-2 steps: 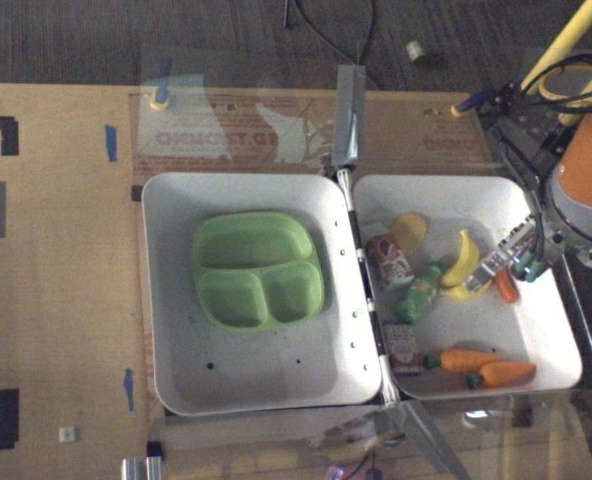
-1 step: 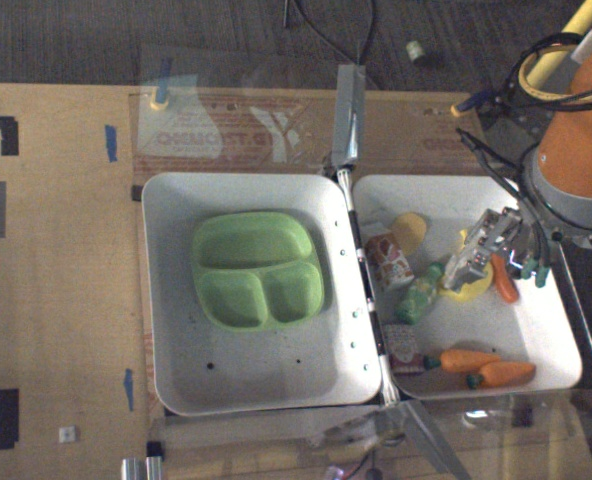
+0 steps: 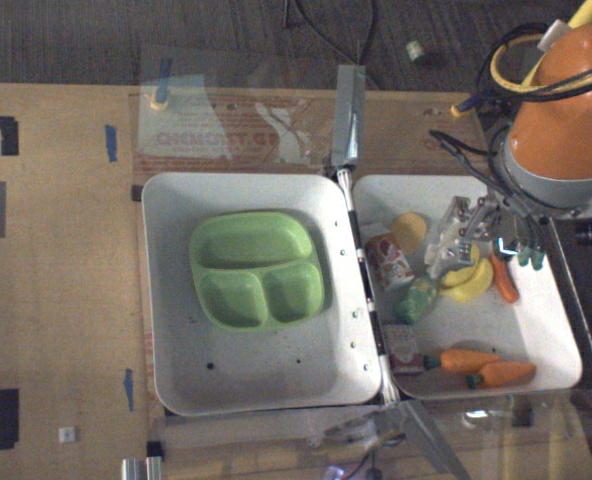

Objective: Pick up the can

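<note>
No writing can be read for certain: faint reddish lettering on the clear sheet (image 3: pixel 231 128), far left of the pincer (image 3: pixel 456 243), is too blurred.

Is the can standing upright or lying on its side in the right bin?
On its side: the can shows its long red-and-white flank, lying against the bin's left wall.

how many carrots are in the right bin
2. One carrot lies along the near wall of the right bin; the other carrot sits just beside it, nearer the corner. More may be hidden under the arm.
</note>
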### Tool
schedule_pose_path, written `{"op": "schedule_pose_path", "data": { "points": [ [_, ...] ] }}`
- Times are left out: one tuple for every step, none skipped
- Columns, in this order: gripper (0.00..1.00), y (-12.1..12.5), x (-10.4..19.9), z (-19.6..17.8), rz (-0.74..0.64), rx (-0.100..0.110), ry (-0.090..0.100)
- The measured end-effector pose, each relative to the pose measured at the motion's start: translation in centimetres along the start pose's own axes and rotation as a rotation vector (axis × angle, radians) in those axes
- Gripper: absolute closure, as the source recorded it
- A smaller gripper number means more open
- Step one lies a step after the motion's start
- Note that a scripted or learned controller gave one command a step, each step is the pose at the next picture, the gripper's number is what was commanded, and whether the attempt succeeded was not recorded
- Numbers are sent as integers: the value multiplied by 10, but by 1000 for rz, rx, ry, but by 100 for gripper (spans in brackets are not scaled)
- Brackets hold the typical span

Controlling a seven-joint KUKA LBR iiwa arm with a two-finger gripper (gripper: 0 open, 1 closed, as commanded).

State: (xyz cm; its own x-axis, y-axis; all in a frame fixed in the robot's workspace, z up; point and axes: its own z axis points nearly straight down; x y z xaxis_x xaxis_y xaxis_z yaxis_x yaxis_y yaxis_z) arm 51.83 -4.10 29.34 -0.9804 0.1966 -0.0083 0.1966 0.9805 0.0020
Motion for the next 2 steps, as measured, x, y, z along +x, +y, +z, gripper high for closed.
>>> {"op": "schedule_pose_path", "data": {
  "points": [
    [100,12,41,-2,-254,-1,5],
    [100,-18,4,-46,-374,0,0]
  ]
}}
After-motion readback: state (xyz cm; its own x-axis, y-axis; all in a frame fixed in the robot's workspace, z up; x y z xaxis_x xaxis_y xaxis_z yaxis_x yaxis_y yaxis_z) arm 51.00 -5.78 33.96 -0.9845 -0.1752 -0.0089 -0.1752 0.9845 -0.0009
